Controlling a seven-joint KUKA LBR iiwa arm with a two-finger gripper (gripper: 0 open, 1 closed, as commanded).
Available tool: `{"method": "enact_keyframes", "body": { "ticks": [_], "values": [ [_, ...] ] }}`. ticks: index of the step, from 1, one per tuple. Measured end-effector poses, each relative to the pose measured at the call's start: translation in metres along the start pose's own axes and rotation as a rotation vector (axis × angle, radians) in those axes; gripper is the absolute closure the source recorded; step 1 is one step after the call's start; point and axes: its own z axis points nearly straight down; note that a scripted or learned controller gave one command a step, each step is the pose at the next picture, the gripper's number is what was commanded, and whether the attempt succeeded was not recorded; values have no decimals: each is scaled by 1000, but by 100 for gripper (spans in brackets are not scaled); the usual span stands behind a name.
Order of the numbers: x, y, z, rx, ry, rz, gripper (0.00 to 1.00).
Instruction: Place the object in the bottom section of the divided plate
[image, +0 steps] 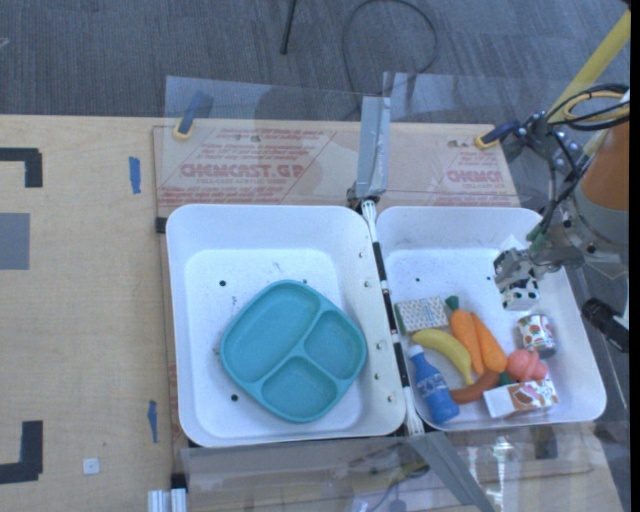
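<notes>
The arm (608, 175) is cut off by the right edge. The gripper (512, 268) partly covers a small black-and-white object (520, 293), too small to identify.

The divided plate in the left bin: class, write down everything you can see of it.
The divided plate is teal and looks like smooth plastic, a rounded-corner shape with a raised rim. Ridges split it into three sections: one long section along its upper left and two smaller ones to the right and bottom. It lies flat, turned at an angle, on the floor of the left bin, right of the middle, apart from the walls. Nothing lies in it.
</notes>
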Motion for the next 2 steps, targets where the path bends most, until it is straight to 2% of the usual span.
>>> {"method": "enact_keyframes", "body": {
  "ticks": [1,2],
  "values": [
    [56,40,14,0,-1,-89,100],
    [127,18,12,6,2,-2,100]
  ]
}}
